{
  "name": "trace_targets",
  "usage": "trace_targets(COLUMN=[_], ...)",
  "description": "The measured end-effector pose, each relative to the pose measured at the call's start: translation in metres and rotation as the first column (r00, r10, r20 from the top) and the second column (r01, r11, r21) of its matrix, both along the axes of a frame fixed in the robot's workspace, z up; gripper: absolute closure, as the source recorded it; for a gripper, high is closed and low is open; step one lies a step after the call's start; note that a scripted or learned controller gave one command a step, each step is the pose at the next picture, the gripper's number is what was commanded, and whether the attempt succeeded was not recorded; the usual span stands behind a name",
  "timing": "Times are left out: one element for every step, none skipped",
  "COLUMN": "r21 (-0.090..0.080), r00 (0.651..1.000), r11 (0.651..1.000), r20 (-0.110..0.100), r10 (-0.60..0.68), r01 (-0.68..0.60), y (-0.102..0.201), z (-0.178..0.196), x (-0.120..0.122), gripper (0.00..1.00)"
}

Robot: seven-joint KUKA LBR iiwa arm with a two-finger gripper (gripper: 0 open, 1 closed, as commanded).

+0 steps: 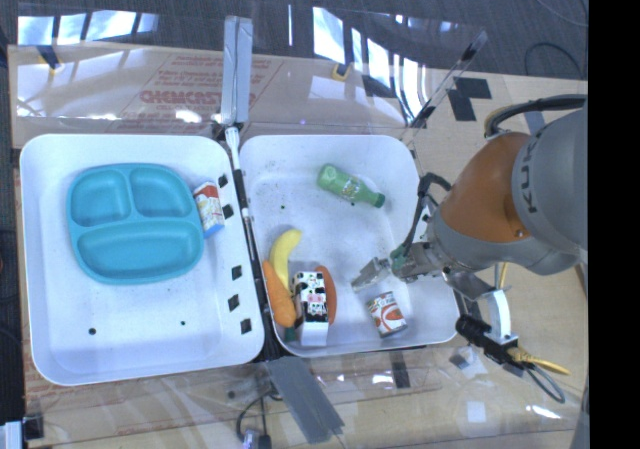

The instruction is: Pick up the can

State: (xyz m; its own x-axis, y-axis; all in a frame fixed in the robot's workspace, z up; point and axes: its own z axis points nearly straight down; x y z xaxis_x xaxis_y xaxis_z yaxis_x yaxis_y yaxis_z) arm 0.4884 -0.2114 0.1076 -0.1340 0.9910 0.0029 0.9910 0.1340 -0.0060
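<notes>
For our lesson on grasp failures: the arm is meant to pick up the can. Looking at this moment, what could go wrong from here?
1. The can lies tilted near the right bin's front rim; a push could roll it against the wall.
2. The gripper sits above and left of the can, so closing there may catch nothing.
3. A second can-like item stands beside the blue tray; the program may target the wrong one.

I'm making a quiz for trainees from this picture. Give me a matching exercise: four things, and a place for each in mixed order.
Things:
1. tray
2. bottle
3. can
4. banana

Places:
A. right bin, far side
B. left bin
C. right bin, near its left wall
D. right bin, near edge, just below the tool

Pairs: 1-B, 2-A, 3-D, 4-C
</notes>
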Motion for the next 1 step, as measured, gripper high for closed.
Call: trace_targets(r21=[0.003], r00=[0.966], r11=[0.966], r20=[0.002], r10=[0.26], r01=[-0.26], y=[0.0016], z=[-0.0181], x=[-0.0111], gripper=[0.0])
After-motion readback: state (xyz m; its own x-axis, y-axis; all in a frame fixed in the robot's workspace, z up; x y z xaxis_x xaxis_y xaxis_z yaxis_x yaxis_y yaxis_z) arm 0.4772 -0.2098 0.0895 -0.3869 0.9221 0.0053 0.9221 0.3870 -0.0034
